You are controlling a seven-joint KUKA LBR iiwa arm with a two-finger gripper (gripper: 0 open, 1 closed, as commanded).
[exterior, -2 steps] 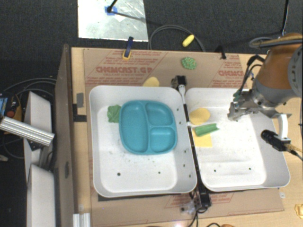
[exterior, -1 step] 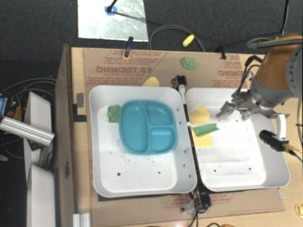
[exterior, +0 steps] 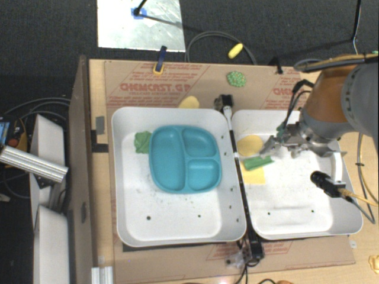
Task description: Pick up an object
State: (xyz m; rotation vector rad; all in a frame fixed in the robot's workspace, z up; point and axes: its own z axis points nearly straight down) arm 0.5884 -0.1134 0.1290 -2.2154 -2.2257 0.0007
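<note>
Grey arm reaches over the right bin.

Both white bins look like smooth moulded plastic with a faint sheen, speckled with small dark crumbs. The teal divided plate is smooth, softly glossy plastic. Beneath the bins, the counter is covered in matt brown cardboard printed with red lettering. The arm's orange band has a glossy, polished finish, and the grey shell beside it is satin-smooth. A silvery sheet on the dark, rough-textured floor looks like reflective metal. The ribbed bar at left is bright extruded metal.
</note>
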